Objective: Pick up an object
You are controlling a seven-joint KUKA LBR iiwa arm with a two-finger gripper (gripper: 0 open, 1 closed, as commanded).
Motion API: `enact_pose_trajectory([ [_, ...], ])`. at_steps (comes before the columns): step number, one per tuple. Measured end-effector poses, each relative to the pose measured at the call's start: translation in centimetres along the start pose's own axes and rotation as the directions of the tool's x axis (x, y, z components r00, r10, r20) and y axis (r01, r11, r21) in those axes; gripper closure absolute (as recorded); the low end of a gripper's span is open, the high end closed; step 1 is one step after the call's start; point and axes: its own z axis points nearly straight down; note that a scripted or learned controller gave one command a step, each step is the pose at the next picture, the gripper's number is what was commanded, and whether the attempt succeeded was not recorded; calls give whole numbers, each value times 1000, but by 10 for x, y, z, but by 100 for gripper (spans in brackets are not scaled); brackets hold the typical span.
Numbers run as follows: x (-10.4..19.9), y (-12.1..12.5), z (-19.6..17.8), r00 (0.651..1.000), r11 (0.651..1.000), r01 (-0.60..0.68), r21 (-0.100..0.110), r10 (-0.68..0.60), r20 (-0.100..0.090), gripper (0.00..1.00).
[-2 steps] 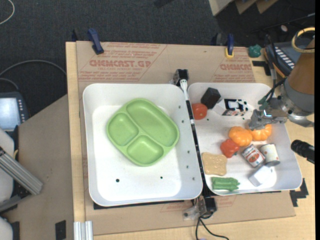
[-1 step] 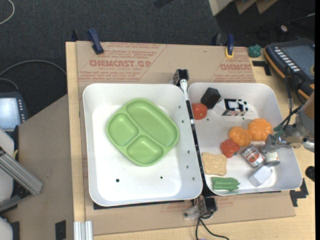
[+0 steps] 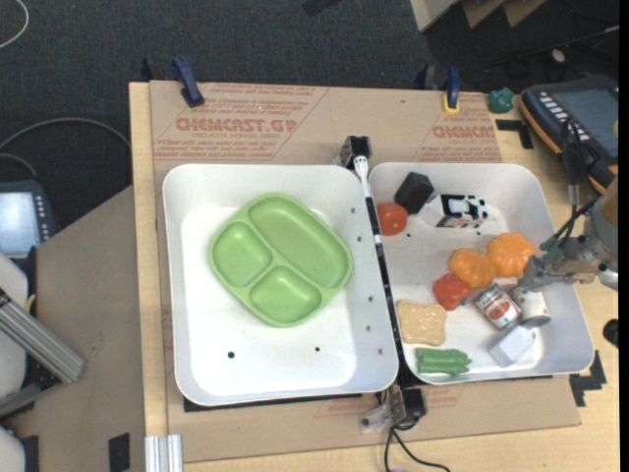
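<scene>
We see toy food crowding the right bin [image 3: 550, 200]: orange pieces [image 3: 488, 259], a can [image 3: 498, 307], a toast slice [image 3: 422, 323]. The gripper [image 3: 539, 274] hovers over the can's right side; we cannot tell its opening. A green tray [image 3: 280, 259] sits in the left bin [image 3: 187, 293].

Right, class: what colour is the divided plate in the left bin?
Light green: the divided plate shows best in the camera view.

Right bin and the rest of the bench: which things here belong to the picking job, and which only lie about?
For the job: gripper, can, orange pepper, orange piece, red piece, tomato, toast, green pepper, black block, grey block.

Lying about: green tray, blue clamp, yellow clamp.
</scene>
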Motion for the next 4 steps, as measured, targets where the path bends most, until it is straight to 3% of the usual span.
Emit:
enact_pose_trajectory([
  [1,67,133,40,1000,1000,12,-7,-12,-3,100],
  [2,5,48,-2,1000,1000,-7,7,7,0,100],
  [3,-3,47,31,1000,1000,-1,8,1,-3,100],
  [4,65,48,28,1000,1000,7,6,-7,-6,100],
])
